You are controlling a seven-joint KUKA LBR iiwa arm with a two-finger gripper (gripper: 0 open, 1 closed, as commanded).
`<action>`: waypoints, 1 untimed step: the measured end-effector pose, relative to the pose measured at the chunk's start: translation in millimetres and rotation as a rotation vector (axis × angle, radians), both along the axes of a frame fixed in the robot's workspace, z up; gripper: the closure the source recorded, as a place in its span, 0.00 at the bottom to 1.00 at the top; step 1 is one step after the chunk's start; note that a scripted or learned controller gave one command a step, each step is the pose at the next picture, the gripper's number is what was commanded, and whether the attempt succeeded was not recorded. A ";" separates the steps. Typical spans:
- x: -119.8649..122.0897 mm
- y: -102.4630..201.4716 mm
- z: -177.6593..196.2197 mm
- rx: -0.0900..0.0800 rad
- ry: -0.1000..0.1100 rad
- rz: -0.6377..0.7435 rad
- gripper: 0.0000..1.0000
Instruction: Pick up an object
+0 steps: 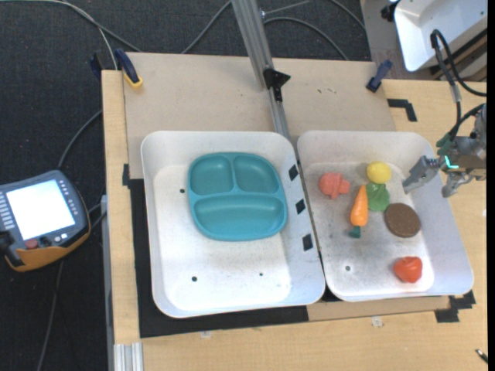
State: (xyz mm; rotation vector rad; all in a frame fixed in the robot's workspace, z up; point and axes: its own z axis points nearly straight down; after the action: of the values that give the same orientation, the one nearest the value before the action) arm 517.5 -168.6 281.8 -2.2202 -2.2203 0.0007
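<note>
The right bin (445, 280) holds several toy foods: a pink piece (334, 185), a yellow lemon (378, 172), a green piece (378, 198), an orange carrot (359, 206), a brown round patty (402, 219) and a red piece (408, 269). My gripper (435, 178) hovers at that bin's far right edge, to the right of the lemon and just beyond the patty. It is open, its two grey fingers (420, 173) spread apart with nothing between them.
The left bin (174, 284) bears a teal divided plate (236, 195). A metal pole (259, 45) slants down to the gap between the bins. A handheld pendant (39, 219) and cables lie on the floor at left.
</note>
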 end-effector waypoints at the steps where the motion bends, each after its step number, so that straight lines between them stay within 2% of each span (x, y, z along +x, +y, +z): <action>1: 0.3 0.0 0.5 0.000 -0.001 0.000 0.00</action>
State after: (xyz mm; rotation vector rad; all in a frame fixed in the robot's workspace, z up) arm 517.8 -168.6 282.2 -2.2205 -2.2213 -0.0002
